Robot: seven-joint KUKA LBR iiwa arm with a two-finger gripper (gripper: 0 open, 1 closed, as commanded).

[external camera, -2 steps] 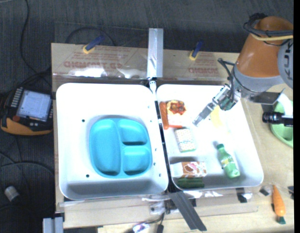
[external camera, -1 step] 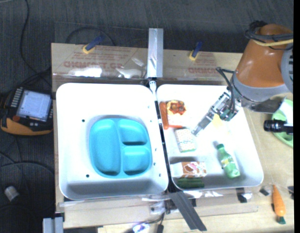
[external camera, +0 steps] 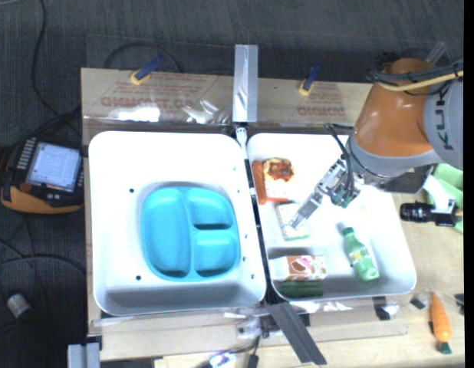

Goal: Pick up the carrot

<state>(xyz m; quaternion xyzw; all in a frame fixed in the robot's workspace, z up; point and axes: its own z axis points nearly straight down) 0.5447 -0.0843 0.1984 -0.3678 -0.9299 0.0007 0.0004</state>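
While the carrot (external camera: 440,324) lies on the bench outside the right bin (external camera: 402,240), well apart, the pincer (external camera: 298,219), whose state I cannot tell, hangs over a packet (external camera: 291,222), seemingly misdirected.

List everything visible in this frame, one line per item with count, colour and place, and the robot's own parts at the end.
Shallow white bins: 2, white, side by side on the bench.
Divided plastic tray: 1, turquoise, in the left bin.
Carrot: 1, orange, right bin, against its left wall.
Food packet with a red and yellow print: 1, right bin, beside the carrot.
Pale flat packet: 1, whitish, mid right bin, under the gripper.
Plastic bottle: 1, green, right bin, lower right.
Small printed box: 1, white and red, right bin, near edge.
Handheld device: 1, orange and black, floor at left.
Arm: 1, grey and orange, from the right.
Gripper: 1, metal, over the pale packet.
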